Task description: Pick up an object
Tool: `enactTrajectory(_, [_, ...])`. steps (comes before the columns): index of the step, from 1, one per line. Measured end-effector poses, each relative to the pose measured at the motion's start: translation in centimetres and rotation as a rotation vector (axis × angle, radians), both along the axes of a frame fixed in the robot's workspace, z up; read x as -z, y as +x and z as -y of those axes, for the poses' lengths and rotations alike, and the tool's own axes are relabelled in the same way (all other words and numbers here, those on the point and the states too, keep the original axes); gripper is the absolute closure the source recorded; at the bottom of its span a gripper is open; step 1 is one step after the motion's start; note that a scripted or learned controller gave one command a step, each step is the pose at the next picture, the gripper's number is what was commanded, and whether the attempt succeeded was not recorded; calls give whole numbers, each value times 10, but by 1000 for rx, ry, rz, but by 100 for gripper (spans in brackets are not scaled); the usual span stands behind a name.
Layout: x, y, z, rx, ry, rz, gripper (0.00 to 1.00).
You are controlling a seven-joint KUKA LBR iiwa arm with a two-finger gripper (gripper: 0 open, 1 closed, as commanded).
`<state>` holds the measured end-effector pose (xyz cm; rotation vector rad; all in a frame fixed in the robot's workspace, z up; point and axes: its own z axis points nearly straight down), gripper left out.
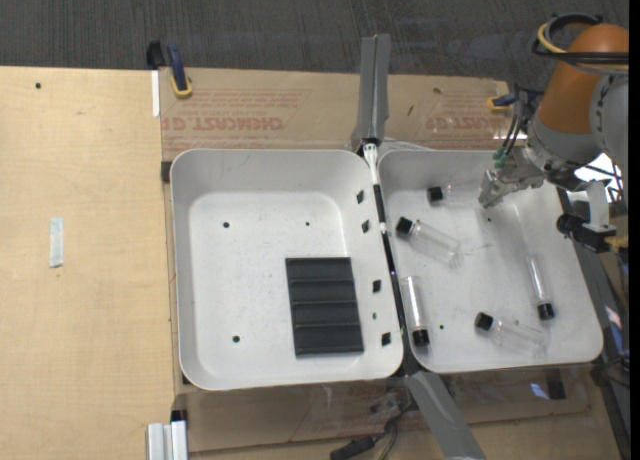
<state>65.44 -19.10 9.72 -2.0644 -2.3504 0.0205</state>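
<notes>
My gripper (492, 191) hangs over the right bin (590, 333), finger state impossible to tell, just beside a clear black-capped vial (445, 191), with four more vials scattered below and a black ridged block (324, 305) in the left bin (185, 278)

Arm (585, 98): grey housing with rounded orange band above wrist, yellow-and-black cable loop over the top, dark cables running down the wrist side, pale metallic tool (492, 191) at the end, black bracket with white fitting on its flank.
</notes>
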Motion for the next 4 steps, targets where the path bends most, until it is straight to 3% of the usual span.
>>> enactTrajectory(1, [0, 0, 0, 0, 0, 1, 0])
enactTrajectory(2, [8, 2, -46, -32, 2, 10, 0])
enactTrajectory(3, [-1, 1, -46, -33, 2, 5, 100])
enactTrajectory(4, [-1, 1, -46, -33, 1, 5, 0])
